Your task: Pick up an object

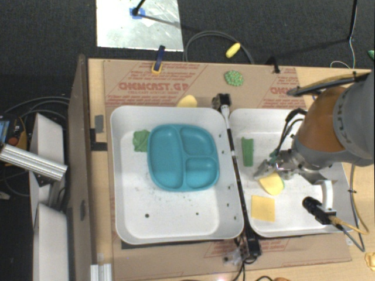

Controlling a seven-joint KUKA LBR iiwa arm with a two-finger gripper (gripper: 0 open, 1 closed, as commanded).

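Arm: grey KUKA arm [345, 122] reaches in from the right over the right bin [266, 117], wrist low above the bin floor.
Gripper: the gripper [270, 170] points toward the bin's middle; whether it is spread or pressed together cannot be told at this size.
Nearest object: a rounded yellow piece [272, 184] lies on the floor of the right bin, just below the gripper tip in the view, touching it or nearly so; nothing is seen pinched.
Key relation: the yellow piece sits directly under and slightly toward the near rim from the tip, so a short descent looks sufficient.
Neighbours: a flat yellow square [263, 208] lies just nearer the front rim; a green stick [248, 151], long axis running front to back, lies to the left beside the divider.
Obstruction: none between tip and piece; the square is close enough to be nudged.
Left bin: the left bin [126, 215] holds a blue divided plate [183, 157] with a green scrap [140, 140] at its edge, well apart from the gripper.
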